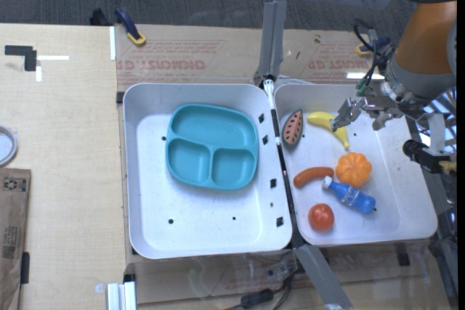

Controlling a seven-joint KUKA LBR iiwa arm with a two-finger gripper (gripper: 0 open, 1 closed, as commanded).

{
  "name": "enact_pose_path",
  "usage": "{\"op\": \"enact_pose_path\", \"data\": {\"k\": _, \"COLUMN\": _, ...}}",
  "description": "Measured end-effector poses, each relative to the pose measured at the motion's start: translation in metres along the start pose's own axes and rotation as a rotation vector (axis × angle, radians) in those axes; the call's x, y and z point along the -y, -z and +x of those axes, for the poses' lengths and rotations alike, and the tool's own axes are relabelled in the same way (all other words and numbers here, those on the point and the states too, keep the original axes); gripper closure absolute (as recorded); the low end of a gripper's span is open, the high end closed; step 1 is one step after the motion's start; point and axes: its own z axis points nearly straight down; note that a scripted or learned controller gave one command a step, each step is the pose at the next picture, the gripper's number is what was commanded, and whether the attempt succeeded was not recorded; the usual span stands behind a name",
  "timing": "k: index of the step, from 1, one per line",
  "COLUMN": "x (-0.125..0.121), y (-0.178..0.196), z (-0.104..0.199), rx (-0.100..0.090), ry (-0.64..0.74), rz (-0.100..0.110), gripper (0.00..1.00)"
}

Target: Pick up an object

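Task status: not accomplished, as far as can be judged. No object is lifted; every item lies on a bin floor.

Nearest the camera, in the right bin [407, 225], a tomato [321, 217] sits at about 6 o'clock of that bin. Just beyond it a small blue bottle [350, 196] lies on its side, its white cap touching or almost touching the orange pumpkin-like fruit [354, 168] at the bin's centre. A sausage [313, 176] lies at 9 o'clock of that fruit, close beside it. Further back, a watermelon slice [292, 128] rests against the dividing wall at 10 o'clock of the bin, and a banana [325, 123] lies at roughly 11 o'clock.

The pincer [343, 117] is low over the banana's right end, at 12 o'clock of the orange fruit. Whether its fingers stand apart or together cannot be told; they are too small and dark against the clutter. No item is seen between them. The banana is judged the likely target, with closing, gripping and lifting all left to do.

The left bin [142, 178] holds a teal divided plate [213, 146], well apart from the arm.

Obstructions: the watermelon slice is near the banana's left end; the orange fruit is near below. At the far side of the worktop [58, 127], a blue-and-yellow clamp [129, 27] lies at 11 o'clock, clear of the work.
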Motion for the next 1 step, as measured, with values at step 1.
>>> {"op": "enact_pose_path", "data": {"k": 1, "x": -0.0413, "y": -0.1123, "z": -0.03, "rx": 0.001, "ry": -0.003, "rz": -0.005, "gripper": 0.0}}
